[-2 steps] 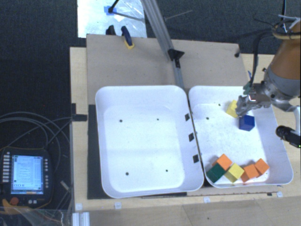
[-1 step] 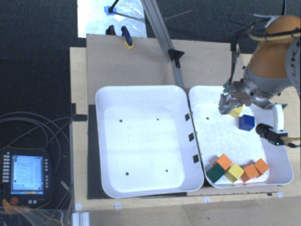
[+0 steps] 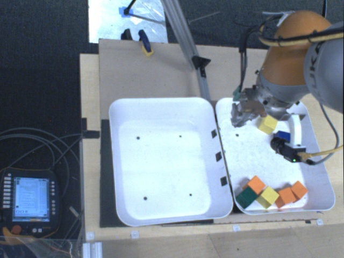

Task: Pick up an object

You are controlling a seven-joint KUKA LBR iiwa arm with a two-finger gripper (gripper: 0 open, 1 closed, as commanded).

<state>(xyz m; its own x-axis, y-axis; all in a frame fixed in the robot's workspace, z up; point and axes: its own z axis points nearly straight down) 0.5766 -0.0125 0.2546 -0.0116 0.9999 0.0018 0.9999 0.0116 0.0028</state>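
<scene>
My gripper [image 3: 243, 113] hangs over the upper left part of the right bin [image 3: 252, 157], below the orange wrist band. Just right of it lies a yellow block [image 3: 267, 124], with a blue block [image 3: 283, 137] partly hidden behind a black cable fitting. Along the bin's front edge sit an orange block [image 3: 256, 185], a green block [image 3: 246, 198], a yellow block [image 3: 267, 197] and two more orange blocks [image 3: 293, 193]. Nothing shows between the gripper and the bin floor beneath it.
The left bin [image 3: 161, 102] stands beside the right one, their rims touching. A grey pole [image 3: 183, 28] slants down to the bins' back edge. A teach pendant [image 3: 29, 200] with cables lies off the bench at lower left.
</scene>
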